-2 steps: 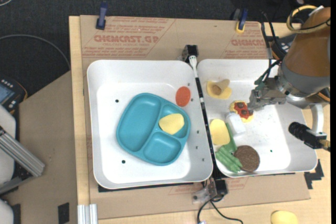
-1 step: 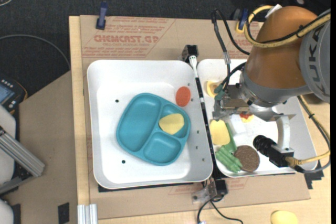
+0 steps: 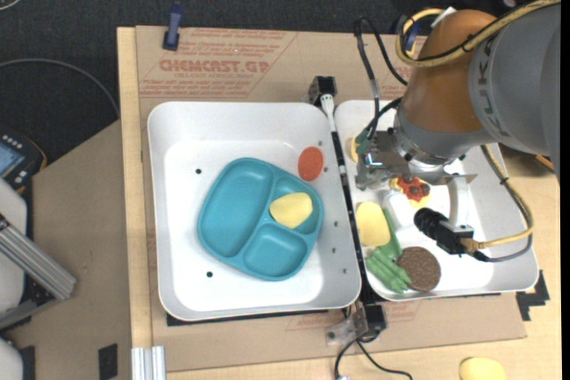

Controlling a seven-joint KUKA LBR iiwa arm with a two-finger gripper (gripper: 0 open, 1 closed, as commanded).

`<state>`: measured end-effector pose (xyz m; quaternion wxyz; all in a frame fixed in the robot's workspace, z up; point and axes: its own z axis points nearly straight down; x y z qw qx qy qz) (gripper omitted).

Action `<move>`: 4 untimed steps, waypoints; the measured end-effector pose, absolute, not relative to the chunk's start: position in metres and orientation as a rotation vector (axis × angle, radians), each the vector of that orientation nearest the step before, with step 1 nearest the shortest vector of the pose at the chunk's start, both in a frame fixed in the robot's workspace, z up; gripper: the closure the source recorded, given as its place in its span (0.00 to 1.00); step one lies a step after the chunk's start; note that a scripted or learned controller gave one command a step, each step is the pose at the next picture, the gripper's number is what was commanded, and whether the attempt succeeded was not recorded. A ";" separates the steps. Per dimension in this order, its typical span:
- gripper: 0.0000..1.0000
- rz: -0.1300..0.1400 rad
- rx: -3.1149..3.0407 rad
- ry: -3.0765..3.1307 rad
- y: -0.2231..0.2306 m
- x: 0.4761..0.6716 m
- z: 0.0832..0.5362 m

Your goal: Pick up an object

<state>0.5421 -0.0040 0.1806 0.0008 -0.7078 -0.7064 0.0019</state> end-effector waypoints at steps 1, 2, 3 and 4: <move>1.00 -0.022 -2.230 -2.232 -0.008 0.522 0.395; 1.00 0.011 -2.204 -2.225 0.084 0.483 0.304; 1.00 -0.027 -2.230 -2.231 0.066 0.496 0.473; 1.00 0.023 -2.219 -2.209 0.031 0.498 0.281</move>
